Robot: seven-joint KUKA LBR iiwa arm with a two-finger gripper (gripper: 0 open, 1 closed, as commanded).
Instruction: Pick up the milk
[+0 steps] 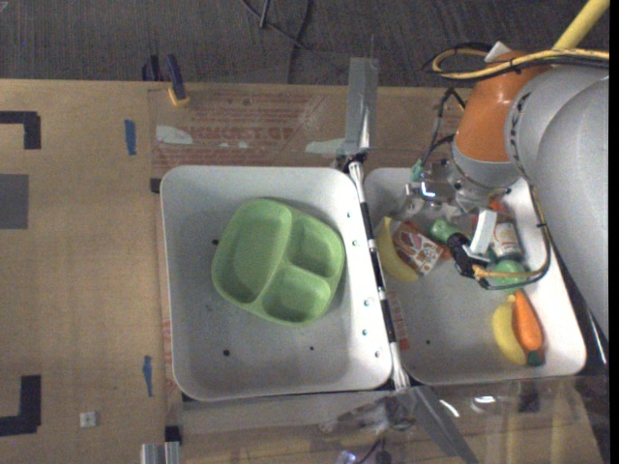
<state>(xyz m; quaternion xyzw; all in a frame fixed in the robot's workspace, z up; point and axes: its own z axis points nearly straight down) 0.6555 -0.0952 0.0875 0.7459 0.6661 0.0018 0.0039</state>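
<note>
Claw (462, 228): I'm seeing it hovering low in the right bin (440, 341); can't tell its grip.
Milk (418, 247): lying beside a banana (392, 254).
Plate (280, 260): sitting in the left bin (193, 288).

Green three-compartment plastic plate (279, 260) sits mid left white bin (184, 288), tilted askew. Right white bin (455, 346): yellow banana (391, 255) along its left wall; orange carrot (526, 327) lying over a second yellow banana (505, 335) near the lower right corner. Tan bench (77, 288) carries blue tape bits.
</note>
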